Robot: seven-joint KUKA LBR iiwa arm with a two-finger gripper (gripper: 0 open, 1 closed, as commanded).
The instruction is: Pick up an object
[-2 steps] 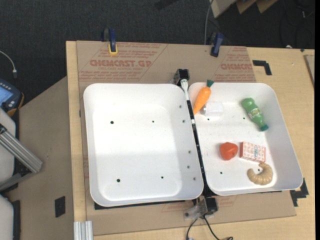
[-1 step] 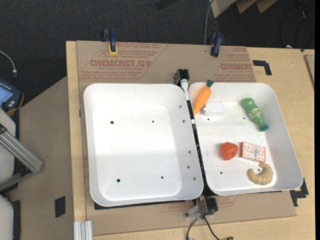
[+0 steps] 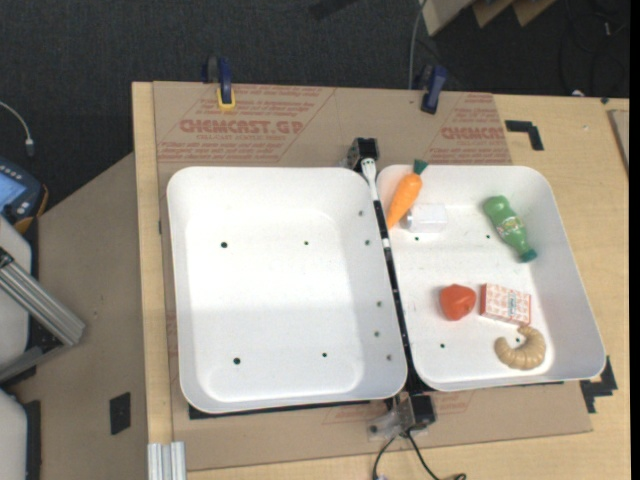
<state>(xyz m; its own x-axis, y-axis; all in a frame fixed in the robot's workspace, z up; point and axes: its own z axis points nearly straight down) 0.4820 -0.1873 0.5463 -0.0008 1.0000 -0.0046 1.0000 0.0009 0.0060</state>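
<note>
Whether the gripper was open, closed or holding anything could not be told.

All the pickable objects lay in the right bin (image 3: 560,268). An orange toy carrot (image 3: 404,198) lay at the bin's 11 o'clock, against the wall shared with the left bin (image 3: 270,288), its green top pointing to 12 o'clock. A small white block (image 3: 429,219) sat just beside the carrot at its 4 o'clock. A green bottle (image 3: 508,226) lay on its side at the bin's 1 o'clock, well apart from the carrot. Near the bin's 7 o'clock sat a red rounded object (image 3: 457,302), and just beside it at 3 o'clock lay a small patterned box (image 3: 506,304). A tan curled piece (image 3: 523,350) lay close below the box, at the bin's 5 o'clock, near the rim.

Both bins rested on a brown board (image 3: 330,118) held by two blue clamps (image 3: 222,74) along its 12 o'clock edge.
</note>
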